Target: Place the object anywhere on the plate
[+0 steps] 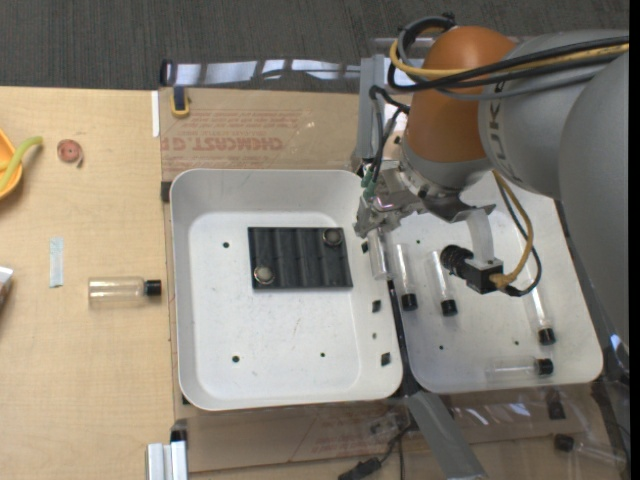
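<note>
**Ana:** Over the seam between the two bins hangs the gripper (372,218), at the upper left corner of the right bin (575,363). The arm (470,98) and its orange band sit right above it, so the tips are mostly in shadow.

**Ben:** Do the jaws grip anything?

**Ana:** That cannot be told from this angle; nothing is plainly seen between them. The clear vials (400,273) with black caps lie on the floor of the right bin, several near the gripper and two more toward the lower right edge.

**Ben:** And the plate?

**Ana:** The dark ribbed plate (300,258) lies flat in the left bin (200,368), close to its middle. It carries two small round pieces, one at its lower left and one at its upper right corner; what they are is too small to tell. No vial lies on it.

**Ben:** So how far along does she judge the job?

**Ana:** Early, by her reading. The pick looks not yet settled, and the carry over to the left bin and the release on the plate are all left. One more vial (125,288) lies out on the wooden bench (90,388), well apart from both bins.
</note>
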Tool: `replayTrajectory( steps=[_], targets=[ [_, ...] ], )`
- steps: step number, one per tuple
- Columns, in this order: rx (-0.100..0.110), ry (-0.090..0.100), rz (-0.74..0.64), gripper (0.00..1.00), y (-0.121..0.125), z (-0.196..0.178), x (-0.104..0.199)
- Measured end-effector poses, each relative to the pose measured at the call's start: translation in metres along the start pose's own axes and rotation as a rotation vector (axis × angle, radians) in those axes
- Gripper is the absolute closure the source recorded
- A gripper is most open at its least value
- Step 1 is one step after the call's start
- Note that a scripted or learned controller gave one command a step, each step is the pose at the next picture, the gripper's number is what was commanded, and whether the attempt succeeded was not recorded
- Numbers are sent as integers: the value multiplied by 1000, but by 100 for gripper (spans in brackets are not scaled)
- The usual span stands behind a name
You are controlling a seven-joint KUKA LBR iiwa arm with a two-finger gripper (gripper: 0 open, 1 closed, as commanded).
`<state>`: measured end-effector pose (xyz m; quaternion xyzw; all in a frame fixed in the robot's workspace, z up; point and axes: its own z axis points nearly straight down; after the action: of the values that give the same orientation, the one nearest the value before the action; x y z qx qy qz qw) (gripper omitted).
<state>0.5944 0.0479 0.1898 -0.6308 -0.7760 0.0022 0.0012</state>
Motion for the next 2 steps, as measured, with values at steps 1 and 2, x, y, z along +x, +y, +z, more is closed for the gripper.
replayTrajectory(
  steps=[1, 2],
  targets=[
    [-2, -1, 41, 100, 72, 0, 30],
    [-3, -1, 172, 100, 54, -11, -54]
  ],
)
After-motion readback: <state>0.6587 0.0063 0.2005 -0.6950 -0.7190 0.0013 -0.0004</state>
